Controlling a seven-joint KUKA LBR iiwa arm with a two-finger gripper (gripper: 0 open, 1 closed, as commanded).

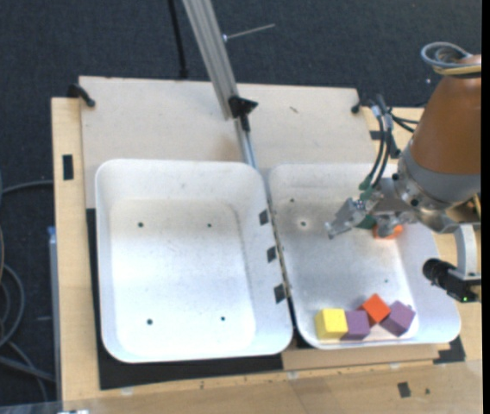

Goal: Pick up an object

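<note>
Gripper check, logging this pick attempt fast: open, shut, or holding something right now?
Gripper: cannot be told; it hangs over the right bin, away from the blocks.

Grey KUKA arm (pixel 439 175), right of frame: broad orange band above wrist, black and green cables alongside, small grey metal gripper (pixel 348 218).

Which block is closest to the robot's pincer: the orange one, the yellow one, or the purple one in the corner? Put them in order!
From the pincer:
1. Orange block, middle of the cluster.
2. Yellow block and corner purple block, at the cluster's left and right ends, are too close to call.
</note>
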